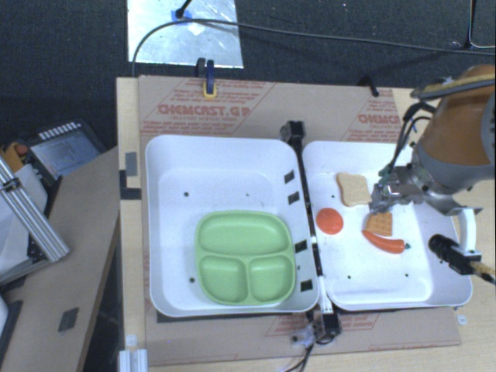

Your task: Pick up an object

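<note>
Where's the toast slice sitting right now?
The toast slice lies in the right bin, toward its upper-left part, just above the orange round piece and left of the end effector.

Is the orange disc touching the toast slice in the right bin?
Apart. The camera view shows bare white bin floor between the orange disc and the toast slice.

We count two white bins: a left bin point(167, 208) and a right bin point(387, 281). In the left bin we see one green divided plate point(244, 256) with three compartments. In the right half of the frame we count four food pieces: one toast slice point(353, 188), one orange-red round piece point(331, 221), one waffle-patterned piece point(380, 225), one red sausage point(385, 243).
</note>
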Controlling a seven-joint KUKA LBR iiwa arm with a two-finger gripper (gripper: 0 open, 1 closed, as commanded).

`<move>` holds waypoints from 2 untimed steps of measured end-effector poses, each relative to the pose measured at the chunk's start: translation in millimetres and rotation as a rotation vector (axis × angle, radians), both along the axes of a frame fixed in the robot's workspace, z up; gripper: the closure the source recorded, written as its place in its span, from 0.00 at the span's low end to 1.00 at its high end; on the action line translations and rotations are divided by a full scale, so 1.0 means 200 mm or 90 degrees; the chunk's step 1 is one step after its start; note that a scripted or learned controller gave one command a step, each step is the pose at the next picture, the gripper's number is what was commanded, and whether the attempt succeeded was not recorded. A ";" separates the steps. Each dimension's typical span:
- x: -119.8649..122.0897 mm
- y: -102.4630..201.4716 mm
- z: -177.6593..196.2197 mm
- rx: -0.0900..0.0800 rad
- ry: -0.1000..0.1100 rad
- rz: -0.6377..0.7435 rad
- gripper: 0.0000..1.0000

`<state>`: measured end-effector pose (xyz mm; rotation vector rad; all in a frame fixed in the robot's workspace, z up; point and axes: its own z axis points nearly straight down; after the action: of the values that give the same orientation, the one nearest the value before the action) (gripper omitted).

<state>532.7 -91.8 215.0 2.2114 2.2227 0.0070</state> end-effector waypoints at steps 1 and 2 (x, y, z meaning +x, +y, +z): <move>0.01 0.00 0.23 0.000 0.000 0.000 1.00; 0.02 0.22 0.19 0.002 0.003 0.002 1.00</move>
<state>536.6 -48.8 252.5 2.2117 2.2302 0.0037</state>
